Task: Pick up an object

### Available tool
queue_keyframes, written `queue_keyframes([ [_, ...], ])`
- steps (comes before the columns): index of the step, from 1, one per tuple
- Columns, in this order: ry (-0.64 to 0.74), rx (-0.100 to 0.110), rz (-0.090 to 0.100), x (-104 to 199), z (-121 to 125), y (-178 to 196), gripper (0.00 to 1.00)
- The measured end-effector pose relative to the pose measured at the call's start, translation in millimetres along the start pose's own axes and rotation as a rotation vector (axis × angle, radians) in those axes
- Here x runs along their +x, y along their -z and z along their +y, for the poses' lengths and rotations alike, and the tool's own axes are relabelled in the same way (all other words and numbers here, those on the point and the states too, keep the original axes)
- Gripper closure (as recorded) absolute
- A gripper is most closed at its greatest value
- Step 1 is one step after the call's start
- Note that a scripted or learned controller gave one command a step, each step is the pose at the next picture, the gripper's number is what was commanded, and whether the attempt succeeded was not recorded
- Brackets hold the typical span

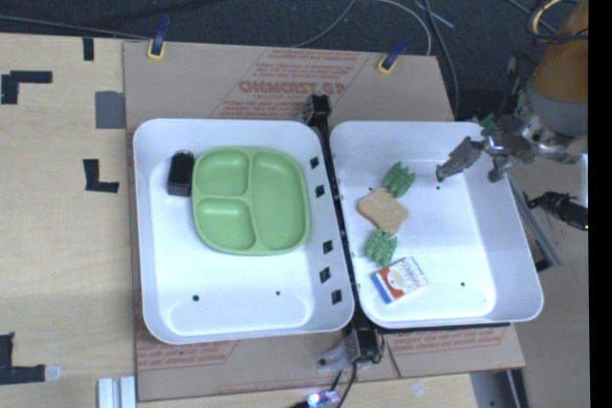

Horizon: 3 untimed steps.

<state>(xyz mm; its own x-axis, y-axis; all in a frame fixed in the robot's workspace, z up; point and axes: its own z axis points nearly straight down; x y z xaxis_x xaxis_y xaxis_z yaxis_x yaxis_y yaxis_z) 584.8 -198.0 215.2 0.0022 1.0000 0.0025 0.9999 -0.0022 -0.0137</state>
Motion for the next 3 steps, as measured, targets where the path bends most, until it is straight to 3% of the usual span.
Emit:
queue_keyframes([
  [1,0.003,-0.012,-0.003,0.3,2.8,7.2,0.0],
  [2,0.004,-0.007,-0.002,6.1,11.3,-49.5,0.0],
  [3,0.004,-0.008,-0.002,14.1,4.4,-100.0,0.0],
])
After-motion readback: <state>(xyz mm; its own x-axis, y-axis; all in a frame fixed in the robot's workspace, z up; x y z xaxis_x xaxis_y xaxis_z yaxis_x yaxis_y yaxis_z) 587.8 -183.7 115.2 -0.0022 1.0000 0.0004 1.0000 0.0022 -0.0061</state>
